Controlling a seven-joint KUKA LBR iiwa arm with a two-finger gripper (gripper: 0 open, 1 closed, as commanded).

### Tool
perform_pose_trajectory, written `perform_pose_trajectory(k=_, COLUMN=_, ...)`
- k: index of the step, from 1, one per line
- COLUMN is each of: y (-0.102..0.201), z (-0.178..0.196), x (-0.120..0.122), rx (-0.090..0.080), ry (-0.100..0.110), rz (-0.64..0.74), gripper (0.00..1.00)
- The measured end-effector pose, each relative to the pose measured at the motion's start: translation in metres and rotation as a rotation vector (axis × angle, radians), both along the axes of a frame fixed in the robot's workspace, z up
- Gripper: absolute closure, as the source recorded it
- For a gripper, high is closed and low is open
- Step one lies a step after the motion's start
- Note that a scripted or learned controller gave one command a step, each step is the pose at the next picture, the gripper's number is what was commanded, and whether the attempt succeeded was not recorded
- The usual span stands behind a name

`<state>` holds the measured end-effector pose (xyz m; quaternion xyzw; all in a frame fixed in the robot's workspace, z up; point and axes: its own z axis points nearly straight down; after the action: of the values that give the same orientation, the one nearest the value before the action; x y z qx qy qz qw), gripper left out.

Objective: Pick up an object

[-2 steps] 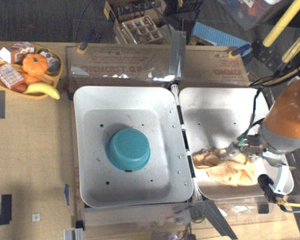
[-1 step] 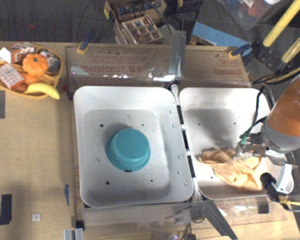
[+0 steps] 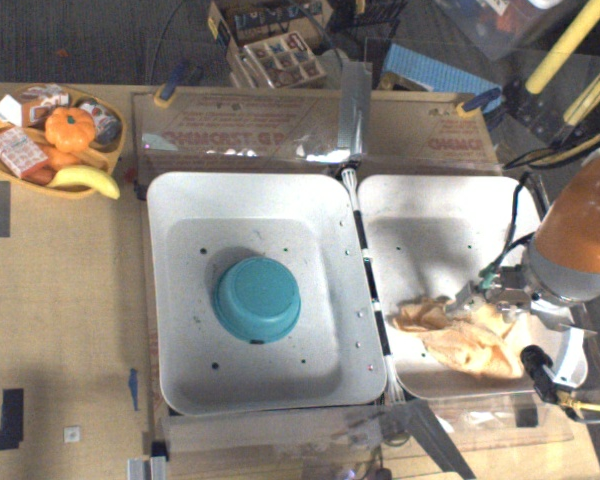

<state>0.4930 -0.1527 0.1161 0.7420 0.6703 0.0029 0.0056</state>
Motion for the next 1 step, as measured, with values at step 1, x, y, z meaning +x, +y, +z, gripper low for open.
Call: perform_pose_trajectory(k=1, y=-0.0494, z=-0.0277, x=0.0135, rx=0.008, ry=0.005, rz=0.000, gripper=0.00)
